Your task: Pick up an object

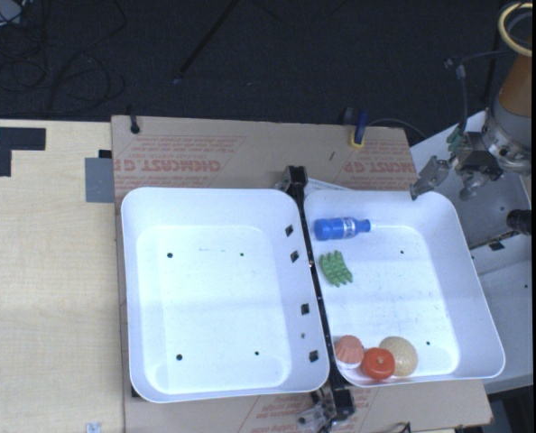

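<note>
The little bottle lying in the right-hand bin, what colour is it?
Blue: the bottle has a paler label band around it, seen in the camera view.

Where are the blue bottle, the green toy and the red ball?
blue bottle (337, 229), camera view, middle of its body.
green toy (337, 268), camera view, its centre.
red ball (378, 363), camera view, its top.

Even overhead light, bright on white bins, slightly washed out, little surface detail. Soft short shadows beside bin walls. Far floor dark, underexposed, cables barely visible. Overall focus mildly soft; arm at right edge blurred, partly cropped.
</note>
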Motion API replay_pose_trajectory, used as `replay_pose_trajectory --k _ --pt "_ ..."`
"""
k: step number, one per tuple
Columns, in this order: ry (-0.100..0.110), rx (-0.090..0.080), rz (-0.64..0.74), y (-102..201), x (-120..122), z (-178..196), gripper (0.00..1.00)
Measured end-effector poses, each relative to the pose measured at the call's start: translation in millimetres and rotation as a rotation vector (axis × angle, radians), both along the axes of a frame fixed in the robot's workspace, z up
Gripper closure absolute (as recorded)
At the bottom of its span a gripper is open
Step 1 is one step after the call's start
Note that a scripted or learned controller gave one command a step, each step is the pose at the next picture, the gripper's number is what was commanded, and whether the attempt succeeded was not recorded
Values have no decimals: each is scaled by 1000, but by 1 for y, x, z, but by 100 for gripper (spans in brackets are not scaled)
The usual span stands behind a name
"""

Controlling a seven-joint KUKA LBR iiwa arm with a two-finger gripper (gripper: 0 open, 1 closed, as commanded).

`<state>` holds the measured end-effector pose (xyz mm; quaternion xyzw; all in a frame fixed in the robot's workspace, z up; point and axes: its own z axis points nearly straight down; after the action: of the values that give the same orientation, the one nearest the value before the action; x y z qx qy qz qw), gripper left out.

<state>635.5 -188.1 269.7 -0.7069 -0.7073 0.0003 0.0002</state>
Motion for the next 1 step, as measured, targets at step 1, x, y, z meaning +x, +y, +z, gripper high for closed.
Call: replay_pose_trajectory --k 1 --pt "7 1 -5 -27 -69 -32 0"
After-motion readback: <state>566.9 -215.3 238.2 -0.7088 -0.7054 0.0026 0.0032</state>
